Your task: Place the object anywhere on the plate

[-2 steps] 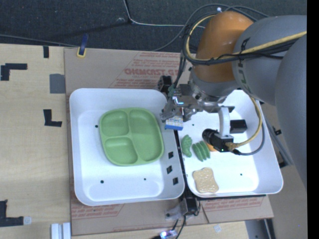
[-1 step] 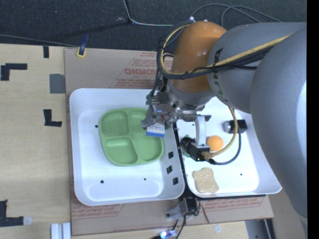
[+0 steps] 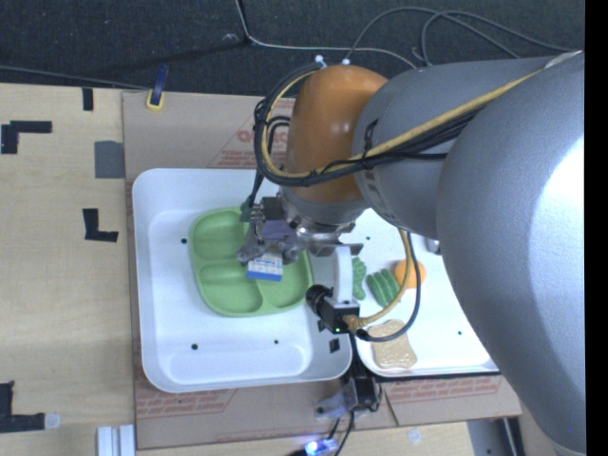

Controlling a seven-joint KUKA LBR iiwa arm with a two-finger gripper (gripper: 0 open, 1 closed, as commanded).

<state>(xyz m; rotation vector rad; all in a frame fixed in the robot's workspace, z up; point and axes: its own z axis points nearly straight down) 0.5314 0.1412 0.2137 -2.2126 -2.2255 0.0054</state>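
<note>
A green sectioned plate (image 3: 217, 255) lies in the left white bin (image 3: 161, 255). My gripper (image 3: 266, 255) hangs over the plate's right side, pointing down from the orange-banded wrist (image 3: 332, 131). A small blue and white object (image 3: 266, 271) sits at the fingertips, just above or on the plate's right section, and the fingers appear closed on its top. The arm hides the plate's far right rim.
The right bin (image 3: 446, 350) holds a green piece (image 3: 382, 285), an orange piece (image 3: 411, 272) and a tan flat piece (image 3: 392, 352). The big grey arm covers most of that bin. Cables hang near the divider between the bins (image 3: 334, 316).
</note>
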